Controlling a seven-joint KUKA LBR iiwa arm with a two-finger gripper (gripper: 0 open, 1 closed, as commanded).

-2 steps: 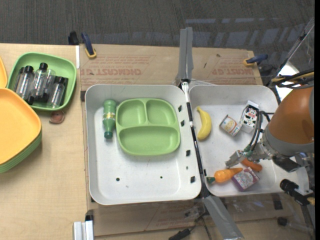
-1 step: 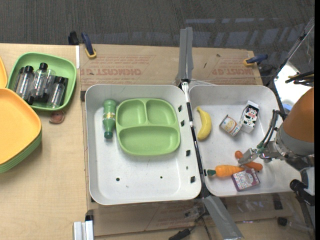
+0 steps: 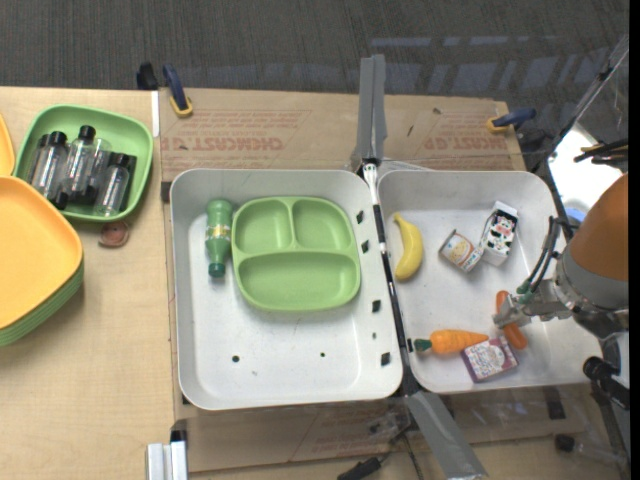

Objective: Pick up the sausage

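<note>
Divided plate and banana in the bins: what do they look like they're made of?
Divided plate: looks like moulded plastic, matte pale green, one uniform colour with soft rounded compartment ridges. Banana: probably a plastic toy, since its yellow is very even and smooth with a slight sheen; real fruit can't be ruled out from this view.

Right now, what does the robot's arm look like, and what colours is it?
The robot's arm comes in from the right edge. It has a big rounded orange part, with grey metal below it. At its end sits a small grey metal tool made of thin, pale pieces. Thin dark cables run past the arm near the top right corner.
</note>
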